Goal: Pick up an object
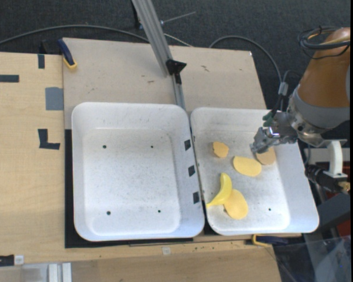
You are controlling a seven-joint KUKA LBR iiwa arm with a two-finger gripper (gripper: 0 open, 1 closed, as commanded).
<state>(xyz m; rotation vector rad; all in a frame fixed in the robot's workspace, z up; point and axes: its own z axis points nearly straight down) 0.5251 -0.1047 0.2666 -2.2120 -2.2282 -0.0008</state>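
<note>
The gripper hangs low over the upper right part of the right bin, at the end of the grey arm with its orange band, which enters from the right edge of the view. Whether it is parted or closed cannot be told at this angle, as its metal tip merges with the wrist hardware above it. Directly beneath and just to the right of the tip lies a pale tan piece, partly covered by the gripper; whether the two are touching cannot be told. Just below and to the left of that piece rests a flat yellow oval slice. Farther left, near the wall shared with the other bin, sits a small orange-yellow chunk. Toward the front of the same bin lie a curved yellow banana-shaped piece and, touching it on its right, a rounded yellow-orange slice. The left bin stands alongside, its white floor speckled with dark marks. Both bins rest on a light wooden bench bearing grey and dark tape patches. A slanted aluminium rail descends from the top of the view to the junction of the two bins, and dark cables trail across the carpet behind the bench.
</note>
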